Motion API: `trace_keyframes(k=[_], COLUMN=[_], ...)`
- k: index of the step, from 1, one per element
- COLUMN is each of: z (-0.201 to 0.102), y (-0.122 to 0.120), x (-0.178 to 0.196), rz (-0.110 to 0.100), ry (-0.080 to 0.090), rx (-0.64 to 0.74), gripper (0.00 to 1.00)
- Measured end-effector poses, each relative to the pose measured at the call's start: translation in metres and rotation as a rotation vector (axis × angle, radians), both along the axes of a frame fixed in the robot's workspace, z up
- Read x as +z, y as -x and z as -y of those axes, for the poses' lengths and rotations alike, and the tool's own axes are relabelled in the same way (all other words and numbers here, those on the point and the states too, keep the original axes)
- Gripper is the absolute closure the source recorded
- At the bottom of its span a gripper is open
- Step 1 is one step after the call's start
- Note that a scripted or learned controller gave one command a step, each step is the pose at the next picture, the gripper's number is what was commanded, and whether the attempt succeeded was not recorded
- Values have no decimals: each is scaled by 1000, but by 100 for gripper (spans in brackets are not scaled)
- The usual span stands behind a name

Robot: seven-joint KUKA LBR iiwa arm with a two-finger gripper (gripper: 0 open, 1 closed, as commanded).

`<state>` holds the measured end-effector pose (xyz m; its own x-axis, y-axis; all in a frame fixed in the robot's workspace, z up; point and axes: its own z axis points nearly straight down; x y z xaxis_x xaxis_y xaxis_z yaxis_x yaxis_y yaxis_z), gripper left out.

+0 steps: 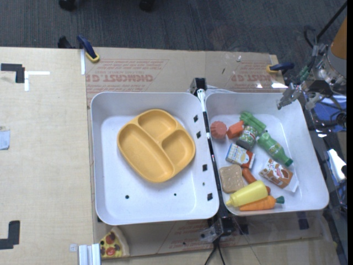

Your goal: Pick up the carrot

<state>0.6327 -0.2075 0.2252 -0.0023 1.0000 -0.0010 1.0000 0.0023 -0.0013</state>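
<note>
Down in the right bin [309, 148], the carrot [258, 204] lies along the wall farthest from the hand [290, 95], well apart from it, its green tip pointing right. The hand hangs over that bin's far right corner, above the rim; whether it is apart or together I cannot tell. Between hand and carrot the bin is crowded. Nearest the hand lies a green bottle [274, 148], with a small green can [247, 136] and a leafy green piece [252, 120] beside it. Farther on sit a juice carton [276, 173] and a small box [239, 154]. A yellow squeeze bottle [247, 194] lies touching the carrot on the hand's side, and a bread slice [231, 178] rests just beside that. A red round piece [218, 129] sits near the divider. The left bin [105, 164] holds a yellow divided plate [156, 144]. A pizza slice toy [112, 244] lies on the surface [38, 164].
</note>
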Motion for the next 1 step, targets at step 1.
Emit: trace_keyframes(k=[1], z=[-50], y=[67], x=[16], rz=[1], ry=[1], rx=[100], gripper=[0])
